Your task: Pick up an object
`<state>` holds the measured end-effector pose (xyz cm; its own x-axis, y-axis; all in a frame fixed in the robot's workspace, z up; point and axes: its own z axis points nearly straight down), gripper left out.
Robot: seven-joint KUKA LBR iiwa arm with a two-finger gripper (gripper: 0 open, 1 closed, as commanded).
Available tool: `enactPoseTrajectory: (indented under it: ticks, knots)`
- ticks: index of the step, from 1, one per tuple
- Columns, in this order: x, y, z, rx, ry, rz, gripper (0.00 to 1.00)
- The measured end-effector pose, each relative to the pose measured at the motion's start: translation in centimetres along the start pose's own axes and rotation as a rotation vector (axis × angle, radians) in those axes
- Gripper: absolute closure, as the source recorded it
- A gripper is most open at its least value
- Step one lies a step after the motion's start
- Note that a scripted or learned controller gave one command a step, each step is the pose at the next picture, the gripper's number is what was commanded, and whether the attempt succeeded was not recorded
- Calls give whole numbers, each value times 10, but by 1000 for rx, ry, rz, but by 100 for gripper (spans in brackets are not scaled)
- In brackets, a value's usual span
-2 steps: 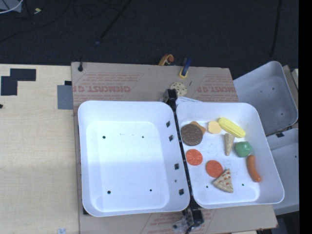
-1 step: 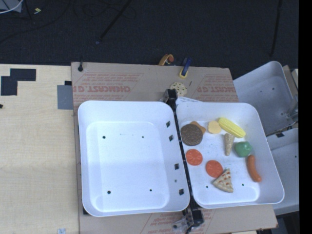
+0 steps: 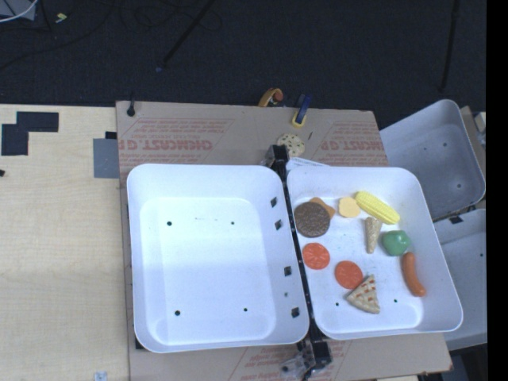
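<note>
1. Whether my claw is spread or pressed together, I cannot tell.
2. Two white bins sit side by side on a cardboard sheet [image 3: 198, 133], which lies on a pale wooden bench [image 3: 55, 236].
3. The left bin [image 3: 143, 205] shows its bare white floor with a few small dark holes.
4. The right bin [image 3: 435, 244] holds all the toy food I might pick from.
5. At its far left lies a brown disc [image 3: 312, 219], partly covering an orange piece [image 3: 325, 206] behind it.
6. Right of those is a yellow blob [image 3: 348, 207], and just right of that a corn cob [image 3: 377, 207], lying at a slant.
7. Nearer than the corn, a pale cone [image 3: 371, 234] stands just left of a green ball [image 3: 395, 242].
8. A sausage [image 3: 413, 275] lies near the right wall, just nearer than the ball.
9. Two red slices lie apart in the bin's left half: the left slice [image 3: 316, 255], just nearer than the brown disc, and the right slice [image 3: 348, 274].
10. A pizza wedge [image 3: 364, 294] touches or almost touches the right slice on its near side.
11. Outside the bins, a cookie [image 3: 290, 144] rests on the cardboard at the far end of the seam between them.
12. Farther off, at the cardboard's far edge, are a yellow-and-blue clamp [image 3: 301, 111] and a small orange hook [image 3: 271, 97].
13. A grey metal tray [image 3: 444, 149] sits to the far right of the right bin.
</note>
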<state>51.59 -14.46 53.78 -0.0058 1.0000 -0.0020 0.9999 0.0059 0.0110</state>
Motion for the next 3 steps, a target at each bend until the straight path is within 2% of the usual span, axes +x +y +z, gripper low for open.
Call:
enactPoseTrajectory:
  ticks: [1,2,3]
  knots:
    - [-72,-26,19,15,1,12,100]
    - [-68,0,0,11,1,3,100]
    - [-68,-1,1,14,2,3,0]
